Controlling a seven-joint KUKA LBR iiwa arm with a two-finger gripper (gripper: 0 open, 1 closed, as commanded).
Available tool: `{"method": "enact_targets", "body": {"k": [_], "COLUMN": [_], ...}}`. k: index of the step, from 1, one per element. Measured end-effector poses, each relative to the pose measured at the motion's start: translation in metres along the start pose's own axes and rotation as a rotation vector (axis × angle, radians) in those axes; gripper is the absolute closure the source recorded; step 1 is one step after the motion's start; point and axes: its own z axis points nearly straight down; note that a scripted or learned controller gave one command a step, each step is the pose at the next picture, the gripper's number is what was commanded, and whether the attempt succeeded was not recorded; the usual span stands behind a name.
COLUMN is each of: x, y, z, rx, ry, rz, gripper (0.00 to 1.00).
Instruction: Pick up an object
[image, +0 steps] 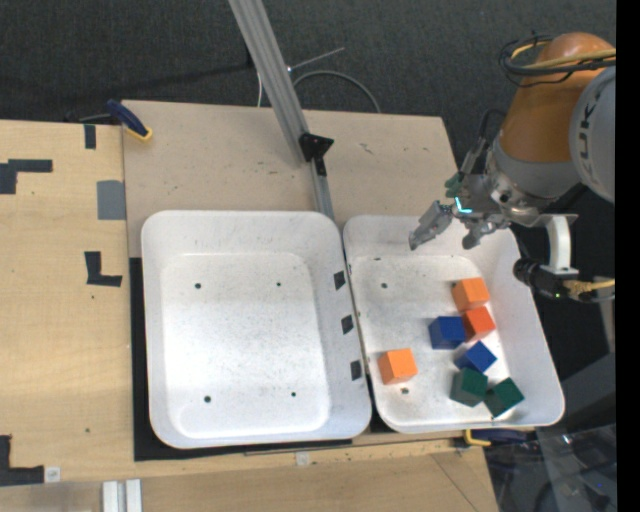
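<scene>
- Green cubes (487, 390), two of them, lie touching at the near right corner of the right bin (368, 262).
- Two blue cubes (462, 343) sit just behind them.
- Two orange cubes (474, 306) sit farther back; a third (397, 365) lies apart, left.
- Gripper (450, 229) hovers over the bin's far edge, fingers spread wide, holding nothing.
- Left bin (240, 222) lies alongside.

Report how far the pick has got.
Done: the claw is spread open over the far end of the right bin. In hand: nothing sits between its fingers. Left: the whole pick. The blocks lie at the near end, among them the lone orange cube and a blue cube.
</scene>
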Motion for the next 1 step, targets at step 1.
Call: {"method": "enact_targets", "body": {"k": [1], "x": [-0.0001], "y": [0.0008], "z": [-0.0026], "rx": [-0.005], "ry": [-0.001], "rz": [-0.001], "gripper": [0.0]}}
